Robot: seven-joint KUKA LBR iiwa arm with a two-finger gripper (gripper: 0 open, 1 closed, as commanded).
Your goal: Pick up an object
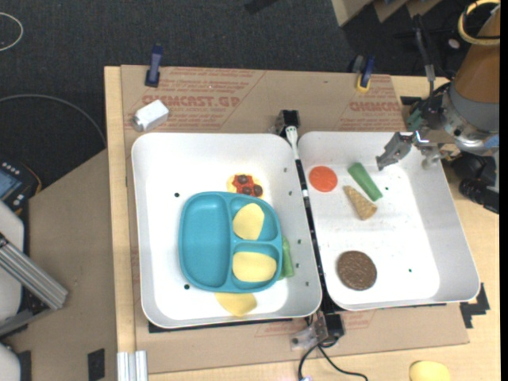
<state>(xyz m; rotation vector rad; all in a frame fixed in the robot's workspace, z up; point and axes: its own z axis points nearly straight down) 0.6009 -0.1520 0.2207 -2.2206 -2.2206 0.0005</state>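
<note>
Camera view: green stick (366,181) near pincer (407,151)

This is a robotics lab or test bench, not a home. Two shallow white bins (151,213) sit side by side on a cardboard sheet (238,94) held to the bench by blue clamps (154,63). A grey arm with an orange band (476,78) reaches in from the right. Loose cables (32,101) trail over dark carpet (119,14), and aluminium framing (32,280) stands at the left. The bins hold toy food and a teal divided plate (208,240).
</note>
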